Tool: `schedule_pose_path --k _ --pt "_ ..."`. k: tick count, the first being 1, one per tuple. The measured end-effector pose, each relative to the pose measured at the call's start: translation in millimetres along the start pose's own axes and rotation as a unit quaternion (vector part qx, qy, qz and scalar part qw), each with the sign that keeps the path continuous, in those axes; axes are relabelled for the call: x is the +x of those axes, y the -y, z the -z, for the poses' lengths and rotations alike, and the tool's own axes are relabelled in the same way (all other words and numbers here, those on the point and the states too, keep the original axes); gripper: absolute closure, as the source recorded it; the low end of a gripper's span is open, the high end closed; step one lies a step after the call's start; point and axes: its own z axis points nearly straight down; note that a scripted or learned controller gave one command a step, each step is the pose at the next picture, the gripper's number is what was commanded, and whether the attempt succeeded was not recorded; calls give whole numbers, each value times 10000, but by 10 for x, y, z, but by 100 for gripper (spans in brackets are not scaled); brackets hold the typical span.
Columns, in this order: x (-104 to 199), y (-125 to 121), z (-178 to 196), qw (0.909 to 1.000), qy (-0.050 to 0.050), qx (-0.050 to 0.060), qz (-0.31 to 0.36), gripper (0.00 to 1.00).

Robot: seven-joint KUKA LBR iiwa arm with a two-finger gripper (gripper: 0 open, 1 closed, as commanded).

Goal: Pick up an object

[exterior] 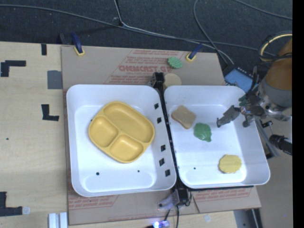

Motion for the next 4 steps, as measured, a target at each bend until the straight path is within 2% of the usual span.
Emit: schedule_pose_path --k 1,2,3,4 --pt "5 -29 70 10000 13 -61 20 0" --pt "-35 10 -382 10000 12 -42 16 0" --pt "-49 95 -987 10000 7 -37 15 0" --pt "-47 87 -1286 10000 22 -70 20 0"
